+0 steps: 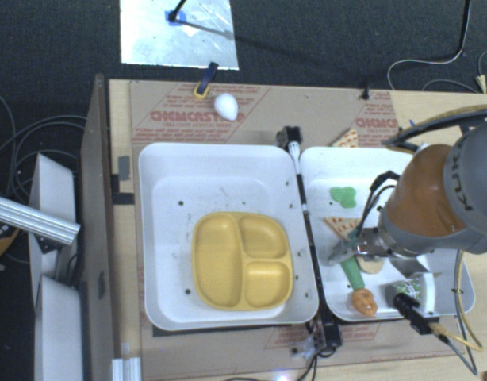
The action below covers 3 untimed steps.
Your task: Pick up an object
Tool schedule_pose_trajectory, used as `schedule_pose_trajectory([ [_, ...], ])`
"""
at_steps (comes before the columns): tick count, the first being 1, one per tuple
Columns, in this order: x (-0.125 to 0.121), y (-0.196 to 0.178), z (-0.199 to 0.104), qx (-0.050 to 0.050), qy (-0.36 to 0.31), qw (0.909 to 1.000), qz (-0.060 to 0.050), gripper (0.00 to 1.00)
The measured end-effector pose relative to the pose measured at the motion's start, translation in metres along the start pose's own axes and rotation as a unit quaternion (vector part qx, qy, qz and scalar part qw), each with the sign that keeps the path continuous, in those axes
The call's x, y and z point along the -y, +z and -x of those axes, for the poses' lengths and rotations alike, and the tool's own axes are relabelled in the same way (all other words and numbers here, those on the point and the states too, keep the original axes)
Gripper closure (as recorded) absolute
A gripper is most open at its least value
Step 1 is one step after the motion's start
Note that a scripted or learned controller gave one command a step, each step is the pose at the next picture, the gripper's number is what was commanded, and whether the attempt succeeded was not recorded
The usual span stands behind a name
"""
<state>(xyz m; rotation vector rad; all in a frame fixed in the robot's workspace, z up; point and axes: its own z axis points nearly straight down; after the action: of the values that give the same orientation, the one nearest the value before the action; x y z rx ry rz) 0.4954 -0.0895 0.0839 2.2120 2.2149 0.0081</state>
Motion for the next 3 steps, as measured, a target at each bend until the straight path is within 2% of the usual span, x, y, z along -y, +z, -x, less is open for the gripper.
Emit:
schedule_pose_trajectory([
  [1,-0.005,-0.017,0.000,0.000,-0.001,1.0000,0.005,1.00],
  [2,-0.005,-0.051,0.052,-0.001,0.001,1.0000,-0.004,1.00],
  [3,-0.005,-0.050,0.049,-0.002,0.000,1.0000,-0.005,0.00],
])
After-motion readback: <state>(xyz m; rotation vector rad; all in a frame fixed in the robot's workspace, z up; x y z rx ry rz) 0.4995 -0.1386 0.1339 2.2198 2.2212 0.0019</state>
